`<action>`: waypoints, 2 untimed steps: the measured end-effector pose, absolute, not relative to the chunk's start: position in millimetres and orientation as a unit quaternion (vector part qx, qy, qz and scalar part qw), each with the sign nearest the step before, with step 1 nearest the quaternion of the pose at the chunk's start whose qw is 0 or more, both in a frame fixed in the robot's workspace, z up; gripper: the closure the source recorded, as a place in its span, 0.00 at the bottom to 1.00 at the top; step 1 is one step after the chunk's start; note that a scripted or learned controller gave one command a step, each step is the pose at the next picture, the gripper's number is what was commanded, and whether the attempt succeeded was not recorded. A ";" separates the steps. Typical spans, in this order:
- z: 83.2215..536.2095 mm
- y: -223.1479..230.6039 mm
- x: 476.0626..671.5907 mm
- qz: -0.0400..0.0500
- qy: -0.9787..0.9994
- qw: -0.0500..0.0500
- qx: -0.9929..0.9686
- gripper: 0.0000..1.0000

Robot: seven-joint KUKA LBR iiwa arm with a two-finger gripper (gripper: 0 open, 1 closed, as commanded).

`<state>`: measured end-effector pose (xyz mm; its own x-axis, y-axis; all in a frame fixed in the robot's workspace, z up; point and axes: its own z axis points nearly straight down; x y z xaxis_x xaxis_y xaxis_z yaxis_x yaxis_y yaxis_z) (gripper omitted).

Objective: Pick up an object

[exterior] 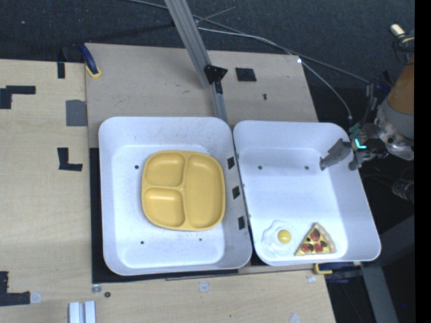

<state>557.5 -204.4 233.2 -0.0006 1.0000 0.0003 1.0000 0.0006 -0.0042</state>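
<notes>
- Two shallow white bins side by side on the counter (40,180): left bin (111,180), right bin (283,136).
- In the left bin, lying flat near the middle: a yellow divided plate (183,190) with three compartments, nothing in any of them.
- In the right bin, at the near edge: a toy fried egg (278,237) and, just beside it on its right, a toy pizza slice (316,241). Close together, perhaps touching; hard to tell.
- Jaws (342,155) poised over the far right rim of the right bin, at the end of the grey arm (397,123) with its orange band. Nothing visible between them. Dark fingers seemingly spread, one toward the bin's inside and one near the rim, so probably open, though small and slanted in this view.
- Step in hand, by judgement: approach only; no object reached or lifted yet.
- Nearest candidates: the egg and the pizza slice, well apart from the jaws and toward the near edge of the same bin.
- Next move likely calls for: travel over one of the two toys, descent with the fingers straddling it, closure, then a lift.
- Risk, as a guess: both toys flat and low, easy to slide off or nudge against the bin wall.
</notes>
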 end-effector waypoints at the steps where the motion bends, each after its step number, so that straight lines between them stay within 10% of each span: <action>1: 234.5 -204.4 558.3 0.001 -0.707 0.000 -0.707 0.00; 2: 189.9 -204.6 561.9 0.002 -0.707 0.002 -0.707 0.00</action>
<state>561.9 -204.6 189.9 -0.0007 1.0000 -0.0001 1.0000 0.0007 -0.0055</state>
